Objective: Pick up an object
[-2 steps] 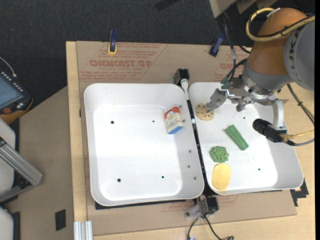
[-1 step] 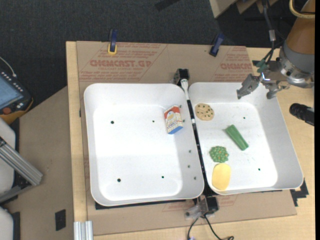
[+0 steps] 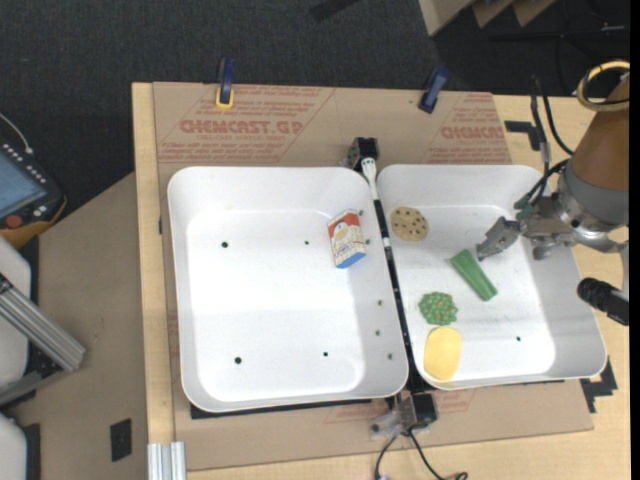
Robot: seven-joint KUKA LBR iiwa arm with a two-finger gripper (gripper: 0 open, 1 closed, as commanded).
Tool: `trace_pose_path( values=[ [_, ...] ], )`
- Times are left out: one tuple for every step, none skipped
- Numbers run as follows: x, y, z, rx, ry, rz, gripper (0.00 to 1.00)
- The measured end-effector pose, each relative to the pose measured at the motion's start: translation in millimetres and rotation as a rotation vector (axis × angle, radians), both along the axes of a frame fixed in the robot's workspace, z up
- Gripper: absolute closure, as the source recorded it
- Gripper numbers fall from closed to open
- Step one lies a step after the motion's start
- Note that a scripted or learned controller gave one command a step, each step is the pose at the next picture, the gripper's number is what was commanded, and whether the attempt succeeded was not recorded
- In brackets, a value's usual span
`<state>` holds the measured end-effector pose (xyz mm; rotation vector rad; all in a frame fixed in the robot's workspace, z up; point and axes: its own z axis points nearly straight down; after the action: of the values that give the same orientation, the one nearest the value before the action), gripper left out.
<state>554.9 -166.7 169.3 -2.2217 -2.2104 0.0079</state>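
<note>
Tool [image 3: 497, 240] over right bin [image 3: 560, 363], tips just right of green stick's [image 3: 473, 274] upper end. Stick lies in that bin, long axis upper-left to lower-right. Grip state: cannot tell.

The worktop [image 3: 100, 268] is light wood. A brown cardboard sheet [image 3: 300, 113] lies flat on it. Two white bins [image 3: 270, 368] sit side by side on the cardboard.
</note>
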Motion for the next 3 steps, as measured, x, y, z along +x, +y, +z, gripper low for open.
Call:
trace_pose_path(
  values=[
    [-34, 37, -74, 0.000, -0.010, 0.002, 0.00],
    [-31, 77, -85, 0.000, -0.008, 0.008, 0.00],
    [-60, 64, 64, -0.005, -0.024, 0.005, 0.00]
  ],
)
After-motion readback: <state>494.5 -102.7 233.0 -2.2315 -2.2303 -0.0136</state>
